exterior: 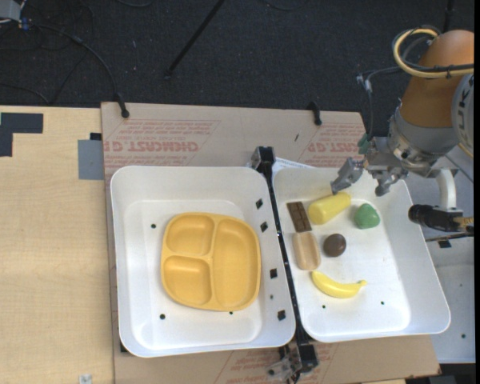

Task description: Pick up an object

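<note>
Gripper over the far edge of the right bin, nothing grasped.

The gripper (365, 179) hung with its fingers spread apart and bare above the right bin (420, 294). A yellow block (329, 207) lay just near-left of the left finger, a green ball (366, 216) just nearward between the fingers, and a banana (337, 285) well nearer.

Gripper (365, 181) hangs over right bin (416, 294) — fingers (343, 179) spread, empty.
</note>
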Robot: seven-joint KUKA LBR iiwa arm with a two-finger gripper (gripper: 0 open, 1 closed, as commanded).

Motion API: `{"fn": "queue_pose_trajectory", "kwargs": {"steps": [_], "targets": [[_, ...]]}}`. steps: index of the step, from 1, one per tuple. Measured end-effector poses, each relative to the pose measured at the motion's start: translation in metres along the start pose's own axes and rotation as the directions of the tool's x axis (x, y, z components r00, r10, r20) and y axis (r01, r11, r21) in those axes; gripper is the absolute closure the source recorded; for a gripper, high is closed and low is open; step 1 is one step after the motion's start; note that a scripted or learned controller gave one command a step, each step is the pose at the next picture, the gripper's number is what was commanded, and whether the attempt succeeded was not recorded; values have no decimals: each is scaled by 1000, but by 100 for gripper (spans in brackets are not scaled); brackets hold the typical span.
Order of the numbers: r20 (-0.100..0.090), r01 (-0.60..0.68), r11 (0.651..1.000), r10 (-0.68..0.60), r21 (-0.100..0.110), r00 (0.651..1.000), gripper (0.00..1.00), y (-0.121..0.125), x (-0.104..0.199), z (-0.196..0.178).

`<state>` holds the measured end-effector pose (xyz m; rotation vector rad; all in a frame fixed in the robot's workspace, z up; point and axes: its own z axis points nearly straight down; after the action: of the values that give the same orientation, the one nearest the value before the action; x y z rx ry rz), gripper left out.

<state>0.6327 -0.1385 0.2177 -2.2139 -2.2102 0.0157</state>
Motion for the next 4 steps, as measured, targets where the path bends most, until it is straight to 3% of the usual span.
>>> {"fn": "queue_pose_trajectory", "kwargs": {"steps": [1, 4], "targets": [[2, 2, 1000, -2, -13, 1000, 0, 2, 0, -9], [1, 0, 1000, 0, -15, 1000, 0, -13, 9, 129]]}}
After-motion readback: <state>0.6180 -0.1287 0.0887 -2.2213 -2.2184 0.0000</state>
